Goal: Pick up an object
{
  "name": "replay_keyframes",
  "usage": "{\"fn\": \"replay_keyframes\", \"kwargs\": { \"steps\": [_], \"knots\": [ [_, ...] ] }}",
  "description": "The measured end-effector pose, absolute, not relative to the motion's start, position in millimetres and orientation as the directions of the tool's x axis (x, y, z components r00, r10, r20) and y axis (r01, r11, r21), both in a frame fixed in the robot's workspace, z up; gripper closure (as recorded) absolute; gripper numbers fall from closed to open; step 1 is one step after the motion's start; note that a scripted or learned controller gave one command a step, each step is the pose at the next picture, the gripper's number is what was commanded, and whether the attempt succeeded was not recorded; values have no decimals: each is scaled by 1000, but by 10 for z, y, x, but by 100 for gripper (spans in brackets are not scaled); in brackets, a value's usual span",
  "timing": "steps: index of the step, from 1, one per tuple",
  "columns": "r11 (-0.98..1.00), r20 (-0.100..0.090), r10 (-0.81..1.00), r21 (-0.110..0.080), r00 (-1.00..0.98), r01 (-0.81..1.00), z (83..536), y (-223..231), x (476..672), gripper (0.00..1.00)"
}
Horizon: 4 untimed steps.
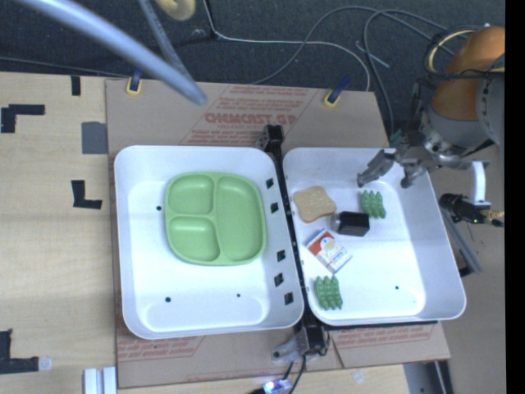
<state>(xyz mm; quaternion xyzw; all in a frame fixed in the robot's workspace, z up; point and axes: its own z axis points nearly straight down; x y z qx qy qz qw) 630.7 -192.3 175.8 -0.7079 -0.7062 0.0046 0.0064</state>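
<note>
A: Located where, the gripper (387,175)?

B: Poised over the far right part of the right bin (414,257), at the end of the arm (459,97) reaching in from the right. Spread open, with nothing held between the fingers (367,173).

A: Choice of things to pick?

B: Five, all in the right bin. Upper green block (373,203) just below the gripper in the view, and nearest to it. Black block (353,222) next, down and to the left, just beside the green one. Slice of toast (314,203) further left, close to the wall shared with the left bin (148,302). Printed card (328,251) nearer the middle. Lower green block (328,291) towards the near edge, well apart from the gripper. Left bin taken up by a green divided plate (215,218) alone.

A: Relation governing the coming move?

B: Probably that of the upper green block to the open fingers: towards the camera and slightly left of the midpoint. Long axis running roughly away from the camera, tilted a little; finger line crossing it roughly at right angles, so seemingly suited to closing across the short sides. Judged to call for a small shift towards the near edge and a descent

A: Risk?

B: Crowding by the black block on the lower left; possibly nudged by the left finger on the way down
</note>
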Motion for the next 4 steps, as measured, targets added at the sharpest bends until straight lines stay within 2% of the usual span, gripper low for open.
{"fn": "replay_keyframes", "kwargs": {
  "steps": [1, 2, 3, 4],
  "knots": [
    [1, 0, 1000, -1, -1, 1000, 1854, -1917, 6342, 0],
    [1, 0, 1000, -6, -1, 1000, 1322, -1899, 6230, 0],
    [2, -3, 1000, 0, -2, 1000, 828, -1892, 6232, 0],
    [3, -5, 1000, 4, -3, 1000, 965, -1898, 6245, 100]
  ]
}}
